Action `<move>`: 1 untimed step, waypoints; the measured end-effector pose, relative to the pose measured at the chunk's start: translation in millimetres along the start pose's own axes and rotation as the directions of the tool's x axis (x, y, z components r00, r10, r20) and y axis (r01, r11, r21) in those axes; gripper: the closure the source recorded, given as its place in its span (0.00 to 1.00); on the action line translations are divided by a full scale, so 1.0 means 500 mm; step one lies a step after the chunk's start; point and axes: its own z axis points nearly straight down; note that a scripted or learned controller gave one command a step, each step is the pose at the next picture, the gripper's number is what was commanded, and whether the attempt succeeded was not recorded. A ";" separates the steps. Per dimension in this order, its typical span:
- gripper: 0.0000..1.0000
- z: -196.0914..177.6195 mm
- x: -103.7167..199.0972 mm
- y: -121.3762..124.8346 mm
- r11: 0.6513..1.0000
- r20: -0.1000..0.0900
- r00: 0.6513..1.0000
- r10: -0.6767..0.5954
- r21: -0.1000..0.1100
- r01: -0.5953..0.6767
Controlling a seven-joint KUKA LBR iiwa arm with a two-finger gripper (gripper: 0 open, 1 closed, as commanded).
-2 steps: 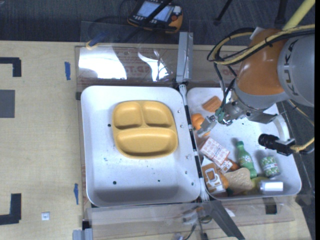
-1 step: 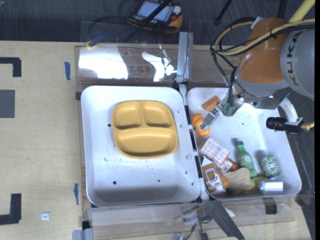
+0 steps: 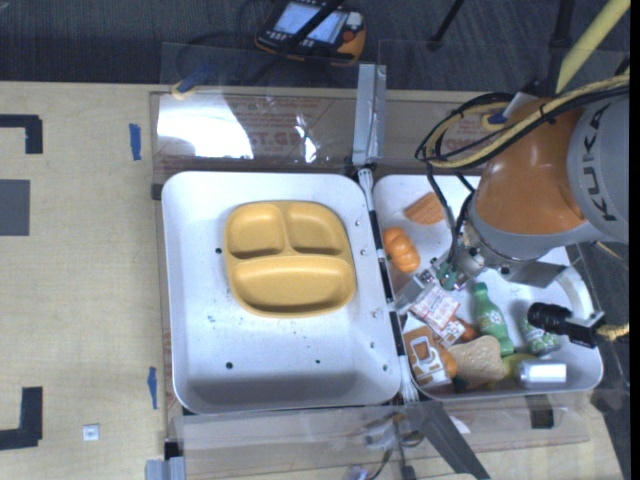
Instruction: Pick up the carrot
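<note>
From my seat I find the gripper (image 3: 446,271) low in the right bin (image 3: 585,373), tucked under the arm's orange band (image 3: 525,183), and I cannot tell whether it is parted or closed, nor whether anything sits in it.

Just to its left, close against the divider between the bins, lies the carrot (image 3: 402,251), a short orange piece, apart from the gripper as far as I can judge. Up and slightly left of the gripper is a second orange item (image 3: 425,209), flatter and wedge-shaped; I would not mistake it for the target. Just below the gripper sits a red-and-white packet (image 3: 436,311), and to the lower right a green bottle (image 3: 491,317). Further down is a bread-like piece (image 3: 479,361). Far to the left, in the other bin (image 3: 200,268), rests a yellow divided tray (image 3: 290,256).

To do this well I would shift left until centred over the carrot, spread wide, and align the closing direction across its short width. The divider wall crowds the left side, so I judge the main risk is a finger landing on the wall or nudging the carrot away. I would descend slowly, then lift straight up.
</note>
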 end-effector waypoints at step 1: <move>0.00 -0.002 -0.128 0.098 0.996 0.004 0.996 -0.086 -0.003 0.086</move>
